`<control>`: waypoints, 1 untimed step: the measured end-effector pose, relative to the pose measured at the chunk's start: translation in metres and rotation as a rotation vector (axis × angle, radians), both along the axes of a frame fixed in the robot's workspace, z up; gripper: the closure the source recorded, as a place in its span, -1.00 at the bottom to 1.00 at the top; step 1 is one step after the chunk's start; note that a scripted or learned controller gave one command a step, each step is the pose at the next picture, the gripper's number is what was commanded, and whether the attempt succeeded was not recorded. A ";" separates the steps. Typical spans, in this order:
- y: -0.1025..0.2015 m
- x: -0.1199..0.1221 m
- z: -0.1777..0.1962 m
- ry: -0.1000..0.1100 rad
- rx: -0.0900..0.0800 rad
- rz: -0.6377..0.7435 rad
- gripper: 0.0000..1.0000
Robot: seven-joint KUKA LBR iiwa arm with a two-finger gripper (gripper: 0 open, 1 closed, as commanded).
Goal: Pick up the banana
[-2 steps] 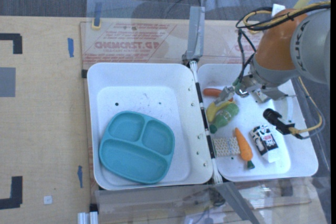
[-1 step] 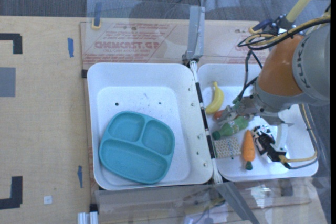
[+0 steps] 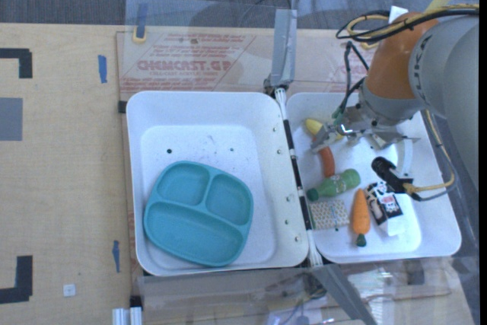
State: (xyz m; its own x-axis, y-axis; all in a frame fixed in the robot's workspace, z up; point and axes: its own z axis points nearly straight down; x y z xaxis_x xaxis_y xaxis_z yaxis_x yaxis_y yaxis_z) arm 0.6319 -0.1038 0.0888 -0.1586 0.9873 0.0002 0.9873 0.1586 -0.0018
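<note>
The banana (image 3: pixel 313 125) is lying in the right bin (image 3: pixel 434 240), near its upper left corner, close to the wall shared with the left bin (image 3: pixel 152 114). It is showing as a small, stubby yellow shape with a smooth skin; part of it is being covered by the gripper (image 3: pixel 340 131), so its full length cannot be told. The gripper is hanging just beside it on the right, under the orange band (image 3: pixel 392 65) of the arm, and whether the fingers are released or clenched cannot be told at this angle. Below the banana, an orange-red sausage-like piece (image 3: pixel 327 160), a green bottle (image 3: pixel 335 185), a speckled square pad (image 3: pixel 327 215), a carrot (image 3: pixel 360 215) and a black-and-white package (image 3: pixel 385 203) are lying in the same bin. A teal divided plate (image 3: pixel 199 213) is resting in the left bin on the tabletop (image 3: pixel 61 164).
</note>
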 end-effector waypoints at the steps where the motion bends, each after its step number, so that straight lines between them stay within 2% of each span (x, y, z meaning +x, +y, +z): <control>1: 0.004 0.035 -0.002 0.004 -0.002 -0.090 -1.00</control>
State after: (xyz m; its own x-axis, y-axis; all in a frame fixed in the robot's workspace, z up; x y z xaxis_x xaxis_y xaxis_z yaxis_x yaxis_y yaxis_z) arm 0.6665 -0.0994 0.0863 -0.0694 0.9976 -0.0018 0.9976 0.0693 -0.0061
